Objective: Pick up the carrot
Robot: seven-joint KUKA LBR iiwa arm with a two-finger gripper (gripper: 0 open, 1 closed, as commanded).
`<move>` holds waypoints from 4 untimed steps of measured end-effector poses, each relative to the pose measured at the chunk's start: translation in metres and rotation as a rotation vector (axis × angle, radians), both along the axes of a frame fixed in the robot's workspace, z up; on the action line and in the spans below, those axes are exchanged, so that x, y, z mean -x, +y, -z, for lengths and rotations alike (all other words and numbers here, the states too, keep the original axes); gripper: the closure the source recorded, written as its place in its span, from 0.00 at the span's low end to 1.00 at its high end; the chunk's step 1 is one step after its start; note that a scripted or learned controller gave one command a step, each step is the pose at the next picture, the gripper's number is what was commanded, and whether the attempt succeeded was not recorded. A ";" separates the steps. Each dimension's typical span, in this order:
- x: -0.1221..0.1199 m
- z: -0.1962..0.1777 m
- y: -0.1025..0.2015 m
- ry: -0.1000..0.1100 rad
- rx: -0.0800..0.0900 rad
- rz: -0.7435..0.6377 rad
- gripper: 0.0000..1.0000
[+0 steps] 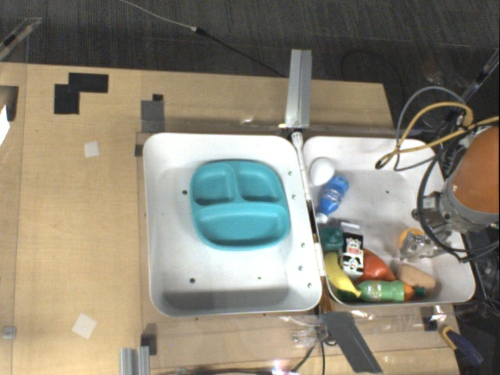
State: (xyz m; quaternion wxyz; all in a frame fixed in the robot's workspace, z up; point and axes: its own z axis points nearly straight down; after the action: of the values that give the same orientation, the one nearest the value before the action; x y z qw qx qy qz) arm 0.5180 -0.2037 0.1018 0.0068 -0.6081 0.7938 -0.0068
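Note:
The carrot [378, 266] is an orange-red piece lying in the front part of the right bin [391, 186], its left end tucked under a black-and-white box [353, 253]. My gripper [414, 244] hangs low over the right bin, just right of and slightly behind the carrot, with a small gap between them. Nothing shows between it and the carrot. The grey arm with its orange band [478, 180] comes in from the right edge.
Around the carrot lie a yellow banana [339, 278], a green bottle [382, 291], a tan roll [416, 276] and a green block [330, 237]. A blue-and-white bottle [328, 187] lies farther back. The left bin [164, 233] holds a teal divided plate [238, 203]. Cables [422, 131] loop behind the arm.

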 end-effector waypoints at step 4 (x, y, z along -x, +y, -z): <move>-0.001 0.010 0.099 0.000 -0.002 0.110 1.00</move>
State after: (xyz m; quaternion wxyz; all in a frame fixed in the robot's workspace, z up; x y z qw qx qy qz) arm 0.5186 -0.1042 0.0921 0.0070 -0.5636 0.8260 -0.0060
